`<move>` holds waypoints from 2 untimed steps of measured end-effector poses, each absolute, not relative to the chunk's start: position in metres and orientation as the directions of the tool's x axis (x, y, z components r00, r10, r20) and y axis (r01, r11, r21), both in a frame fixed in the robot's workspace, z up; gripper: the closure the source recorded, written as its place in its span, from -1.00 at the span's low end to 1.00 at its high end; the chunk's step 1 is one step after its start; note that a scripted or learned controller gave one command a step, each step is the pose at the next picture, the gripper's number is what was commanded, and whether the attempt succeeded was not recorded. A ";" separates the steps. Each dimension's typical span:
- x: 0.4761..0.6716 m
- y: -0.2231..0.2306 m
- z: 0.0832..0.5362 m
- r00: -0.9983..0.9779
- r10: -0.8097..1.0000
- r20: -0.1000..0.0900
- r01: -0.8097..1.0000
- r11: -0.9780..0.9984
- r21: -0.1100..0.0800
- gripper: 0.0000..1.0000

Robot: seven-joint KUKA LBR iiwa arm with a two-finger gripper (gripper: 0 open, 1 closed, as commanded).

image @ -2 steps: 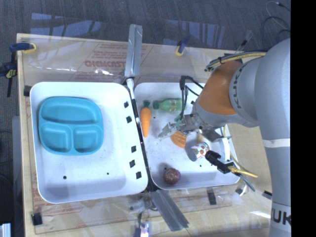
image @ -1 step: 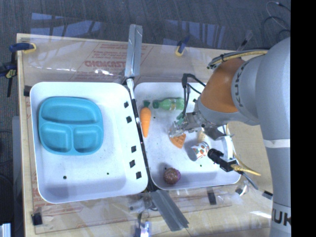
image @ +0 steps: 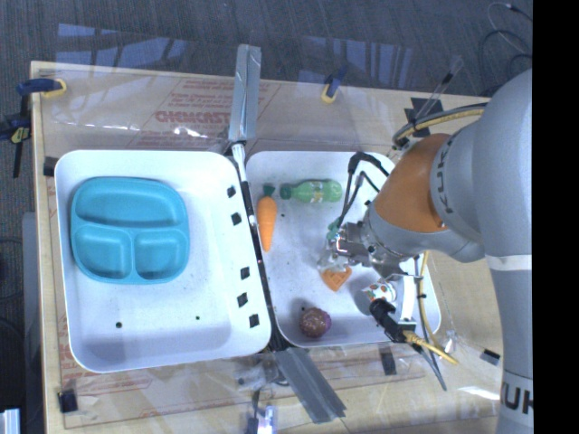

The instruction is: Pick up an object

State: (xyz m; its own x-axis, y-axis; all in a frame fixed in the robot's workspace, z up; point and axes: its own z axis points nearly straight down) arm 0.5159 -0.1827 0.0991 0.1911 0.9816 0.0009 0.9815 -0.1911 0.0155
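We work over a bench covered in clear sheeting, with two white bins set side by side. Taking the carrot (image: 267, 221) as our landmark, the left bin (image: 90, 333) lies to its left and holds a blue divided tray (image: 129, 229). The carrot itself lies lengthwise by the left wall of the right bin (image: 289, 328); a green bottle (image: 311, 191) rests just above and to its right, and a dark round fruit (image: 315, 323) sits below and to its right. Farther right of the carrot, the gripper (image: 338, 259) hangs low over a small orange piece (image: 336, 278); whether its jaws are open or closed we cannot tell. We should centre squarely on that piece, descend straight, close firmly, then lift slowly.
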 end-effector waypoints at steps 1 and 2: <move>0.508 -0.173 0.213 0.105 0.994 0.000 0.994 -0.105 0.000 1.00; 0.508 -0.173 0.212 0.105 0.994 0.000 0.994 -0.105 -0.001 -1.00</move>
